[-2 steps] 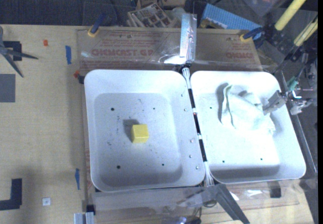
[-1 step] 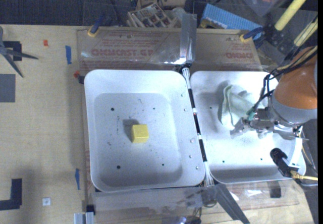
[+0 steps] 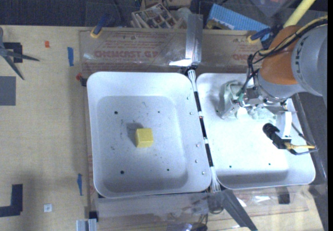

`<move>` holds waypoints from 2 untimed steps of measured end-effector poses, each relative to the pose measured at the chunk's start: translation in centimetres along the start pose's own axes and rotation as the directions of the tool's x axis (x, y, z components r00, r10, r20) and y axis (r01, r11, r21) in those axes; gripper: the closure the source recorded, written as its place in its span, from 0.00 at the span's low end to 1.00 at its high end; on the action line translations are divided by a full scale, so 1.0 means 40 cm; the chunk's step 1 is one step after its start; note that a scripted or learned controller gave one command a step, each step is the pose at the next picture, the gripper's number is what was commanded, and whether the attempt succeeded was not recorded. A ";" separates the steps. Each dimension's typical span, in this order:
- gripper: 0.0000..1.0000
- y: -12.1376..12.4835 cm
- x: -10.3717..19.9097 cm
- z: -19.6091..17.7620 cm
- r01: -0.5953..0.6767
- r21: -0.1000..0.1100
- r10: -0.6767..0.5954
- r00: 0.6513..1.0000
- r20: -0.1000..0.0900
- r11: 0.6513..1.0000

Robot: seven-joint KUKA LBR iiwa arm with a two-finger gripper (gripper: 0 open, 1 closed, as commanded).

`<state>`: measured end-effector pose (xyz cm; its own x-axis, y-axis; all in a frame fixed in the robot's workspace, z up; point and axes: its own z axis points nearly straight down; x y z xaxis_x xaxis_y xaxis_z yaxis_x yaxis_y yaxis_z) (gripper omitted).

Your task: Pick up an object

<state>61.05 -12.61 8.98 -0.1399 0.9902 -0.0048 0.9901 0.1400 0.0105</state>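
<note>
From my remote seat I watched 1 arm [image 3: 294, 66] reaching in over the right bin [image 3: 244, 159], with its fingers [image 3: 230, 101] low above the far part of that bin, close to the wall it shares with the left bin [image 3: 156, 170]. They showed as a pale, smeared shape, so I could not tell whether they were open or closed, and I saw nothing held between them.

The 1 thing I could make out to pick up, a small yellow block [image 3: 144, 137], lay well apart from the fingers, across the 2 touching bin walls, toward the view's left and nearer the camera. It sat flat near the middle of the left bin's floor, clear of every wall. I judged that helpful, since the fingers would have room to come down on either side of it.

Both bins sat side by side on the counter [image 3: 41, 120], probably so the arm could reach either without shifting its base. I judged the pick not yet begun.
</note>
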 end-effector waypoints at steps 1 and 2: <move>1.00 0.001 -0.010 -0.020 -0.004 -0.002 0.004 1.000 0.005 1.000; 0.00 0.000 -0.010 -0.019 -0.004 -0.001 0.004 1.000 0.005 1.000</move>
<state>61.10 -12.99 9.73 -0.1357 0.9907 -0.0093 0.9907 0.1358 0.0116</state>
